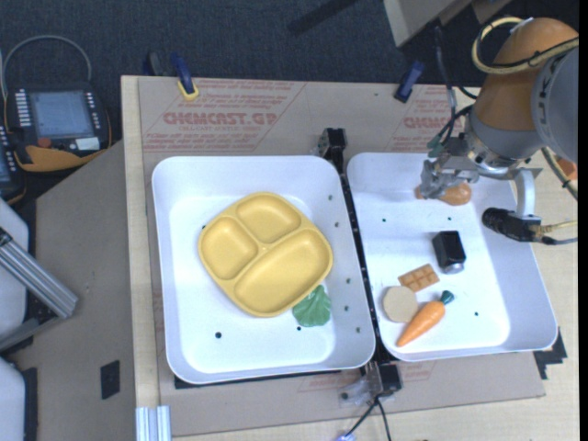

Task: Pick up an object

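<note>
My gripper (441, 180) hangs over the far part of the right bin (514, 292). A small orange-brown lump (457, 192) sits right at its tip, and I cannot tell whether it is held or merely touched. Nearer in the same bin lie a black block (448, 251), a small brown waffle-like piece (418, 277), a round beige disc (398, 303) and a toy carrot (423, 322) with a green top. All of these lie apart from the gripper.
The left bin (175, 246) holds a yellow divided plate (266, 253) with a green leaf piece (313, 308) at its near right edge. The raised rims of the two bins meet down the middle. A pendant screen (57, 118) rests off the bench, far left.
</note>
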Action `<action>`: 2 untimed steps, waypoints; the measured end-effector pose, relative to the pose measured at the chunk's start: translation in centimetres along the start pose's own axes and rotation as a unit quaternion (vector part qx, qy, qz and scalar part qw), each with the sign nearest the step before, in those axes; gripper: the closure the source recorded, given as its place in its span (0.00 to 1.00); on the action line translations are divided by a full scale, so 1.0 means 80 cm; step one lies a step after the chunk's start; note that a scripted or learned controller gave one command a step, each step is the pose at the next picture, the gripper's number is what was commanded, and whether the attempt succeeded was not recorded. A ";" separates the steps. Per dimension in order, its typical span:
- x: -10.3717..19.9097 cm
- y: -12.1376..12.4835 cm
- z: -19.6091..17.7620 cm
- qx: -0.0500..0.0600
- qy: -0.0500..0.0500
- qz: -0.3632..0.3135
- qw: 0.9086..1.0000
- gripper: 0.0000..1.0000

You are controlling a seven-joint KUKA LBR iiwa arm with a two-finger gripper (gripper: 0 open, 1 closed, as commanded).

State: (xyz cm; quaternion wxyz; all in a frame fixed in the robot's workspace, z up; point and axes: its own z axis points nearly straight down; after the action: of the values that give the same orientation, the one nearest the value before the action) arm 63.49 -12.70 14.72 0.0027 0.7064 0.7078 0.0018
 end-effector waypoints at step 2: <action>0.001 -0.003 -0.126 0.000 0.000 0.000 1.000 1.00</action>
State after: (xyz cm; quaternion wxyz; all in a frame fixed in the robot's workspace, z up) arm 63.19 -12.62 24.76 0.0032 0.7066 0.7076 0.0019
